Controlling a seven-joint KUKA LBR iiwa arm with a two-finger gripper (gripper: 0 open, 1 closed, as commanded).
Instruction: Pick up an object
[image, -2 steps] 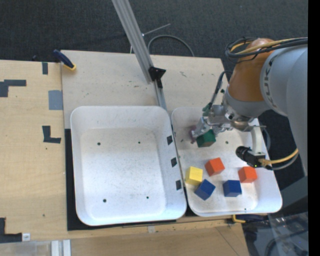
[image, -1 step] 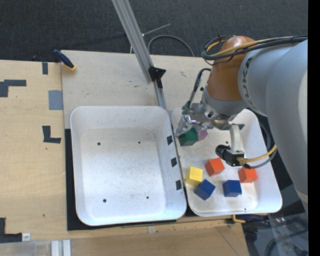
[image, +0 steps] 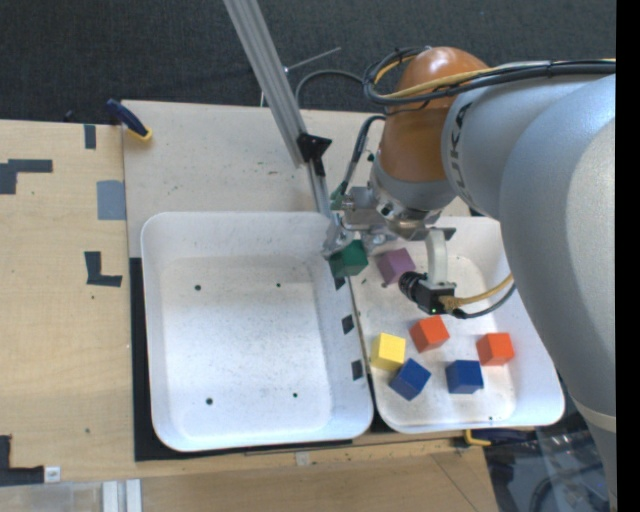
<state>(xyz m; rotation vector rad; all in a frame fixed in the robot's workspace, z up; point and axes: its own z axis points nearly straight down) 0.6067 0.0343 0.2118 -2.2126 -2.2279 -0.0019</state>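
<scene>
In the camera view, two shallow white bins sit side by side on the bench (image: 60, 330). The left bin (image: 240, 420) shows a speckled floor with a few dark dots. The right bin (image: 535, 405) holds the blocks: a purple block (image: 395, 264) near its upper left corner, an orange block (image: 430, 332) below that, a second orange block (image: 495, 348) to the right, a yellow block (image: 389, 350) by the divider between the bins, and two blue blocks (image: 409, 379) (image: 464, 376) lowest in the bin.

The end effector (image: 347, 250) hangs over the divider at the right bin's upper left corner. A green block (image: 350, 259) sits right at its fingertips, just left of the purple block; whether the fingers actually clamp it cannot be told from this angle.
</scene>
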